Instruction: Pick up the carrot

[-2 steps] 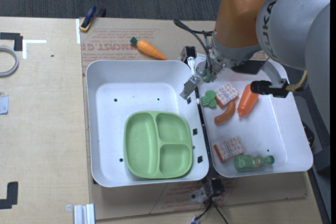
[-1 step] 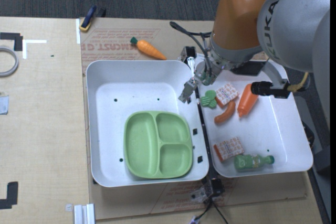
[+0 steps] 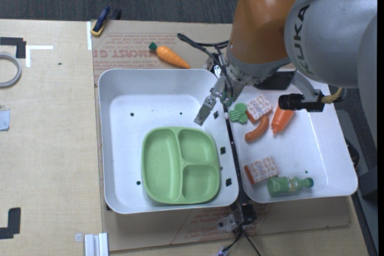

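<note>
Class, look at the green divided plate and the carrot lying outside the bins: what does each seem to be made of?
Green divided plate: probably moulded plastic, matte to satin; its colour is even and its compartment ridges are rounded and soft. Carrot: likely a plastic toy, smooth; its orange is uniform and its green tip is a neat cap.

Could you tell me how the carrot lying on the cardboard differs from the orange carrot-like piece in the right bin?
The orange carrot with a green top lies outside both bins on the brown cardboard; the orange piece in the right white bin rests inside, beside a red sausage. The first shows its green end; the second's top is hidden by the arm. Both are orange and tapered.
</note>
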`<state>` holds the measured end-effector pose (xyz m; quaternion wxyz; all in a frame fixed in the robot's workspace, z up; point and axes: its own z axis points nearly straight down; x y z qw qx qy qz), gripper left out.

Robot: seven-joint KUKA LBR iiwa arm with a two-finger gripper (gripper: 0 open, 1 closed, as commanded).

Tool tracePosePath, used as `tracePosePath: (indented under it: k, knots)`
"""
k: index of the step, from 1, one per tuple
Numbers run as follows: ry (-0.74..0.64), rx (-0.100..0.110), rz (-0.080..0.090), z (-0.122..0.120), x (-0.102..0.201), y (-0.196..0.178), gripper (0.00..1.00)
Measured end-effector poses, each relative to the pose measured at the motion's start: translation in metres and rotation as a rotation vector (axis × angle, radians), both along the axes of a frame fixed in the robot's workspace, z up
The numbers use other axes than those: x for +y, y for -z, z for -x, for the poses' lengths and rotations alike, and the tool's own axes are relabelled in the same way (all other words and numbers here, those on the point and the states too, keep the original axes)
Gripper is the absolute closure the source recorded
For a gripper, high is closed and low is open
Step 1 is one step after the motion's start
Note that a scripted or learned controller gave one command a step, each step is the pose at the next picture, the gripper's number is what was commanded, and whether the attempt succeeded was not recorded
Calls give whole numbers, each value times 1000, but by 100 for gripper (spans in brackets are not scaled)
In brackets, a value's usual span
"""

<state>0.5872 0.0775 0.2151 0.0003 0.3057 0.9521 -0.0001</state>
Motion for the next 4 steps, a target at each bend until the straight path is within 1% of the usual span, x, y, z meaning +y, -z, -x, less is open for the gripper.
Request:
tracePosePath:
  k: [1, 2, 3, 4]
  knots:
    - [-229, -3, 0, 21, 38, -20, 0]
    - [-364, -1, 0, 30, 120, -2, 0]
    - [-246, -3, 0, 73, 152, -74, 0]
    - [-328, -3, 0, 46, 121, -82, 0]
